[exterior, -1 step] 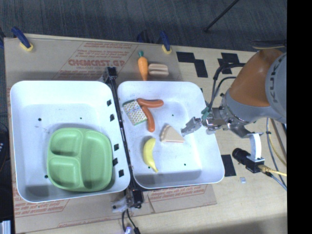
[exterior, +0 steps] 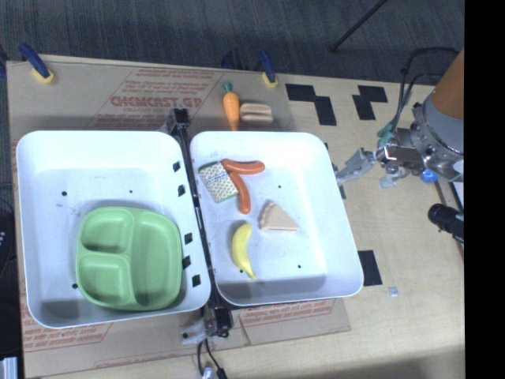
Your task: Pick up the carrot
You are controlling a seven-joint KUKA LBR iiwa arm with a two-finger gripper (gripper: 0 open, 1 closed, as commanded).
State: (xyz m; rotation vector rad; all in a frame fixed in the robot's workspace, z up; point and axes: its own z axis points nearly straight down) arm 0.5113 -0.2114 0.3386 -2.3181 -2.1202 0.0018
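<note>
Green divided plate (exterior: 130, 257) lying in left bin (exterior: 31, 212); carrot (exterior: 230, 106) resting beyond bins; gripper (exterior: 355, 166) hovering right, grip state unclear.

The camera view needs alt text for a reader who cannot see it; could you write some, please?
A carrot lies on the bench beyond two white bins, beside a small sandwich. The robot's hand hovers right of the bins.

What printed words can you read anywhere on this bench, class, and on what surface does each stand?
"CHEMCAST GP", red print on the brown cardboard sheet under the white bins.
Smaller red lines around it, and red print on the cardboard's front edge: too blurred to read.
</note>
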